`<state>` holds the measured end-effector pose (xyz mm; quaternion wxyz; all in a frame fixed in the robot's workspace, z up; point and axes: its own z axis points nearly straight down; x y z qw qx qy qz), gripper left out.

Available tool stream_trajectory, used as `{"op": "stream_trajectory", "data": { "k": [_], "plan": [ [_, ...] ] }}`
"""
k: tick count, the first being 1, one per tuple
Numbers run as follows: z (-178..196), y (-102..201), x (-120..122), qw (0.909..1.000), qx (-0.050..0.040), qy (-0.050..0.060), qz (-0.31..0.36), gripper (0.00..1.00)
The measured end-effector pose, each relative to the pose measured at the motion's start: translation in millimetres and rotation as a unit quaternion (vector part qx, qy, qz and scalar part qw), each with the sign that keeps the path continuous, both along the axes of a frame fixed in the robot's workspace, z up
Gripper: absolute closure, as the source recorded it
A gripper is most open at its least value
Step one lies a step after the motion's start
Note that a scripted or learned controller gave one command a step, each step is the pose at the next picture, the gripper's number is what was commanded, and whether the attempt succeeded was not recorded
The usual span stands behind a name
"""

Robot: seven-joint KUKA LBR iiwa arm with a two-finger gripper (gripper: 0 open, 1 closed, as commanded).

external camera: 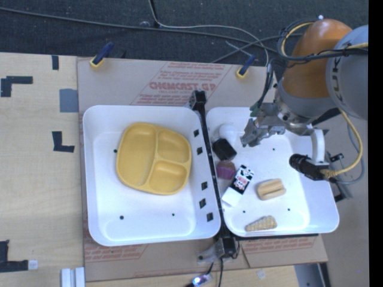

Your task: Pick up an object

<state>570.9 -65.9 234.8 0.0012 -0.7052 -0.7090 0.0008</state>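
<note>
The right bin [299, 205] holds several small items: a black block [223, 148], a purple piece [225, 171], a cow-patterned milk carton [239, 183], a hot dog bun [270, 189], a waffle cone [261, 223] and a white object [229, 130] near the divider. My gripper [251, 137] hangs over the bin's upper middle, just right of the white object and the black block. Nothing shows between its fingers.
The left bin [102, 178] carries a yellow divided plate [154, 158]. Black clips line the divider [206, 160] between the bins. Cables loop behind the arm, and a black fitting [306, 166] juts over the right bin's right side.
</note>
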Motion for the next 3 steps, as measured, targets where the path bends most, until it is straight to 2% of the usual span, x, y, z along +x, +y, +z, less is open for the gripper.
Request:
{"op": "stream_trajectory", "data": {
  "k": [1, 2, 3],
  "plan": [
    [-12.6, 50.6, -6.6, 1.0000, -0.0004, 0.000, -0.001, 1.00],
    [-4.3, 104.0, -24.0, 1.0000, 0.0004, 0.000, 0.001, 1.00],
    [-5.3, 147.3, -30.3, 1.0000, 0.0001, 0.000, 0.000, 1.00]
  ]
}}
